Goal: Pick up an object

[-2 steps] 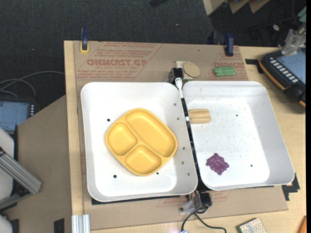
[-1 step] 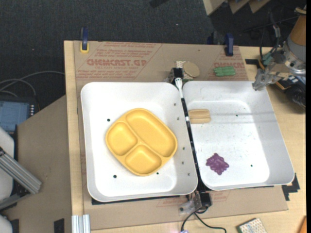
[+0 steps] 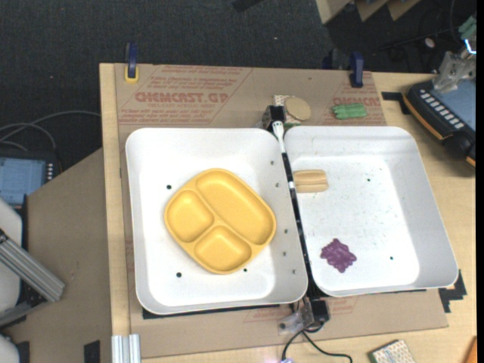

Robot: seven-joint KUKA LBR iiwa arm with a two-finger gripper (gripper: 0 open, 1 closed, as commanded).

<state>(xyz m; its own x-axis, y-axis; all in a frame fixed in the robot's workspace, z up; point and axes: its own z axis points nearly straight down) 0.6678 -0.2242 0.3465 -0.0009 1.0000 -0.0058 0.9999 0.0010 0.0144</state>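
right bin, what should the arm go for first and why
Probably bring the arm in over the purple object in the right bin and descend on it. It lies alone on open floor, away from the walls, while the tan bun-like piece sits tight against the bin's left wall, leaving little finger room.

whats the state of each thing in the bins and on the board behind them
yellow divided plate: right side up in the left bin, compartments bare
tan bread roll: lying against the right bin's left wall
purple grapes: lying loose on the right bin's floor
green item: lying on the board behind the bins
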